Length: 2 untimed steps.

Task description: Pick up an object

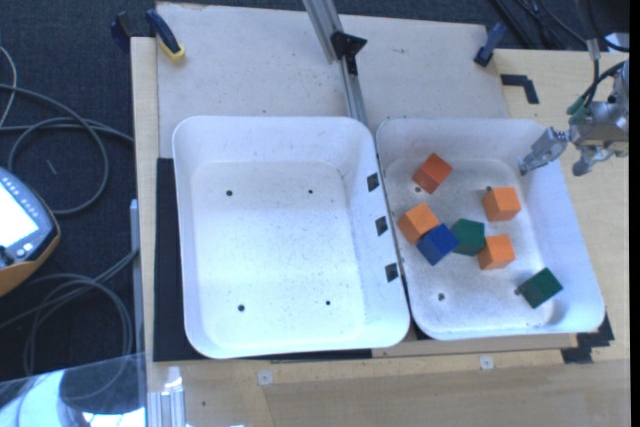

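1. The tool (562, 153) is seen at the right edge of the camera view, hanging above the upper right rim of the right bin (570, 215), with the arm reaching in from the right.
2. Only the end of the arm is shown; its wrist parts are massed near the frame edge, and one pale finger (540, 151) is pointed left and slightly down toward the bin.
3. Nothing is seen gripped by the tool; how far its fingers are parted cannot be told from this slant.
4. Seven blocks are scattered in the right bin: an orange block (432, 172) near the top, another orange block (501, 203) toward the right, and a third orange block (419, 220) touching a blue block (437, 243) at centre.
5. A green block (468, 236) is set just beside the blue one, with a fourth orange block (496, 252) close at its right.
6. A second green block (541, 287) is placed apart, near the lower right corner.
7. The left bin (200, 155) is set beside the right one on the desk (250, 65).
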Each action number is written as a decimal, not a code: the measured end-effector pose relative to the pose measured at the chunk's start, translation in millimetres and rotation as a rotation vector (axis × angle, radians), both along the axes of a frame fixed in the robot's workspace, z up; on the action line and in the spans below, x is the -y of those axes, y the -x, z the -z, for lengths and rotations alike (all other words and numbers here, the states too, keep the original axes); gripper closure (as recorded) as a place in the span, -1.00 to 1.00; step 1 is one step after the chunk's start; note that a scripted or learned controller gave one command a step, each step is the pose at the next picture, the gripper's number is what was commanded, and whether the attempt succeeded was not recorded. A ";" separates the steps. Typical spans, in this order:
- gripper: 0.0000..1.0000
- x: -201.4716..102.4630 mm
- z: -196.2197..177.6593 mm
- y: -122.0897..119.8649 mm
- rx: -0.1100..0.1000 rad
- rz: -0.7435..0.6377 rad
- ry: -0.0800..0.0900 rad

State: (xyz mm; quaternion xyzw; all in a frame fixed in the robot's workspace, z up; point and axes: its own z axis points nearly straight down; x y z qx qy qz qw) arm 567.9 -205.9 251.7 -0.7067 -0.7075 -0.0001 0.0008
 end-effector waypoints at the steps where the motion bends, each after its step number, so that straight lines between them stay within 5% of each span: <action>1: -1.00 2.9 119.2 -54.3 -0.005 -0.002 -0.001; 2: -1.00 -2.6 154.4 -27.9 -0.006 0.001 -0.001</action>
